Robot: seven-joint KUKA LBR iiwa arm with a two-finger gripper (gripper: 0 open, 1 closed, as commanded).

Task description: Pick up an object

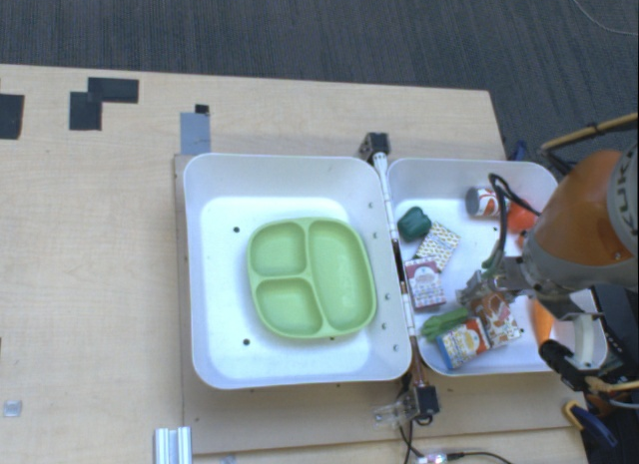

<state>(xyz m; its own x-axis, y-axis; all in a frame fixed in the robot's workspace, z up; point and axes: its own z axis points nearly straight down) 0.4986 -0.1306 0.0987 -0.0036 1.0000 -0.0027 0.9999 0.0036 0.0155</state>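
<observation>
The right bin (454, 175) holds several small objects: a dark green lump (413, 221), a patterned packet (437, 244), a red and white box (426, 285), a long green item (447, 323) and a colourful packet (471, 342). A small can (483, 201) lies near the bin's far wall, with an orange object (519, 219) beside it. My gripper (487, 298) reaches in from the right and hangs low over the near part of this bin, just above the colourful packet and next to the long green item. I see nothing clearly held.
The left bin (215, 282) bears a light green divided plate (311, 277). A metal divider (391, 242) runs between the two bins. The arm's orange band (589, 223) covers the right bin's right side. Wooden bench top (90, 252) lies to the left.
</observation>
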